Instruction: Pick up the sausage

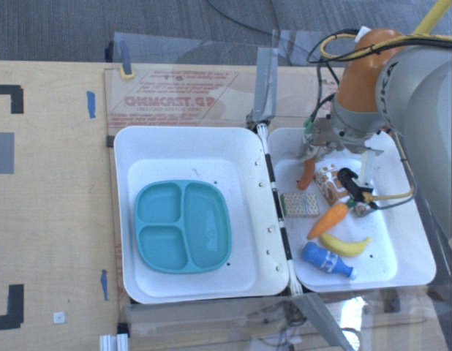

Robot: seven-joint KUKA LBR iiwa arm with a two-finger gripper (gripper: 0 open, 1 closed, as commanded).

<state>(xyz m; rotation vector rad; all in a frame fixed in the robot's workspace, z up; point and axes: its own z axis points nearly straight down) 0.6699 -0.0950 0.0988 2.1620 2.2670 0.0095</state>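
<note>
Wooden bench point(50, 218) under two white bins point(189, 141).

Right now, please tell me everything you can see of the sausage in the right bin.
The sausage is a small orange-brown piece, smooth like plastic toy food. It lies slanted on the floor of the right bin, near its left wall in the upper part. The gripper sits just above its upper end, hiding the tip. Its lower end points toward a speckled grey pad. A patterned box lies close on its right.
</note>
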